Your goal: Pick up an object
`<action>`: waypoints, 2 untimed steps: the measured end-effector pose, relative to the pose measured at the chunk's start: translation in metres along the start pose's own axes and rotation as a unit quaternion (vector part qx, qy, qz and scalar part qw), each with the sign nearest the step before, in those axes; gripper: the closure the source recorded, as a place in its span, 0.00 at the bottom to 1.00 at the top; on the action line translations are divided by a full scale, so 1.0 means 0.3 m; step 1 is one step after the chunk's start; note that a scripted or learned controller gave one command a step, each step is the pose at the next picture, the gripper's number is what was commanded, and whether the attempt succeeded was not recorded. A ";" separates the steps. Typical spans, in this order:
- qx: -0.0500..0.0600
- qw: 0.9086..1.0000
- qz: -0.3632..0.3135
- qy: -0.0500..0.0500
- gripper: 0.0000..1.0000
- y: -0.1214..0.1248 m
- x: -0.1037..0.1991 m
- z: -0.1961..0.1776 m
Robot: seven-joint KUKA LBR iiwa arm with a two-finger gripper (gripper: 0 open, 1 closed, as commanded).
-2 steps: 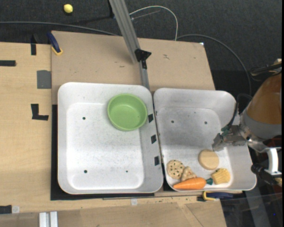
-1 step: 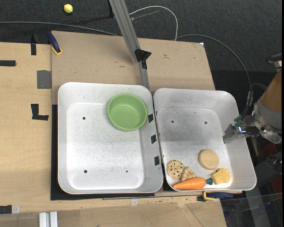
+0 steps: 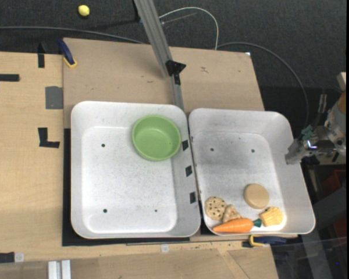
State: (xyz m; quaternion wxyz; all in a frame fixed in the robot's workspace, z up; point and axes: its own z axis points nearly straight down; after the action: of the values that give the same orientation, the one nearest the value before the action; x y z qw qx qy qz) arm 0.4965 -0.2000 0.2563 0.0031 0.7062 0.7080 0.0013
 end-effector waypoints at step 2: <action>0.004 1.000 -0.002 0.002 1.00 0.073 0.146 -0.067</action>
State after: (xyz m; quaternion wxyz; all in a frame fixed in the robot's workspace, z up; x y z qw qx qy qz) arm 0.5182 -0.1560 0.2764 -0.0005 0.7051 0.7091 -0.0002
